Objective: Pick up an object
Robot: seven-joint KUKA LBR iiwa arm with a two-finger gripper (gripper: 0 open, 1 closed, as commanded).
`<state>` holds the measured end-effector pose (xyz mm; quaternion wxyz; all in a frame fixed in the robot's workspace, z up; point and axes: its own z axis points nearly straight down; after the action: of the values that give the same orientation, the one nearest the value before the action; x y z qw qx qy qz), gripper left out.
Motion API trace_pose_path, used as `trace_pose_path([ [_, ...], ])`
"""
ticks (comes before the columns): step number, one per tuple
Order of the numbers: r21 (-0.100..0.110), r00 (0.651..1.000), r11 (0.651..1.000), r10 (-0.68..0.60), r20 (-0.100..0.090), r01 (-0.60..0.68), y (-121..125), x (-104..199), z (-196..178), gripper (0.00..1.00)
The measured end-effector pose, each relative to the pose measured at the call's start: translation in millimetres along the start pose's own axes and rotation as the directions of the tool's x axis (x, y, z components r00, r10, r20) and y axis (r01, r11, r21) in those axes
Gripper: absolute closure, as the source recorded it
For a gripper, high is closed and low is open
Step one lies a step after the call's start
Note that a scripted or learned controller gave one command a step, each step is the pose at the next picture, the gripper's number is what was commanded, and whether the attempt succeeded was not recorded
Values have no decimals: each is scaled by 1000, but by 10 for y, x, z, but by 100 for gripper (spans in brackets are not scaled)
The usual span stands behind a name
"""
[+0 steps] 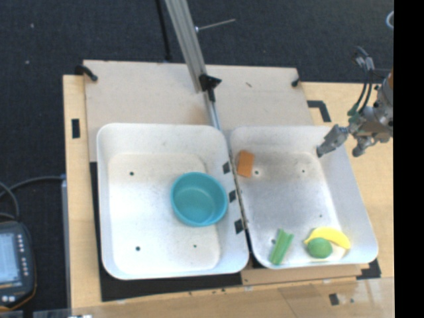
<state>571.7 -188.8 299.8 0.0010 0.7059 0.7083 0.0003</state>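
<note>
The green stick [281, 246], seemingly light and stiff, should pinch easily across its narrow sides, while the gripper [345, 142] hovers open over the right bin [351, 197].

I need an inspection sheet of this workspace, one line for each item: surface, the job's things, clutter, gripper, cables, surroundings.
Surface: wooden bench bearing left bin and right bin.
Job's things: blue bowl in left bin; orange block, green stick, green ball against yellow piece in right bin.
Clutter: nothing seen.
Gripper: gripper over right bin's far right rim, open, holding nothing.
Cables: cables along the wrist.
Surroundings: dark floor, metal rail, handheld screen.
</note>
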Motion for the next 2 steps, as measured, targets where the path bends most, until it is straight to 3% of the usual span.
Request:
trace_pose_path([
  [1,0,1000,1000,0,0,0,0,0,0,0],
  [2,6,1000,1000,3,0,-3,37,28,617,0],
])
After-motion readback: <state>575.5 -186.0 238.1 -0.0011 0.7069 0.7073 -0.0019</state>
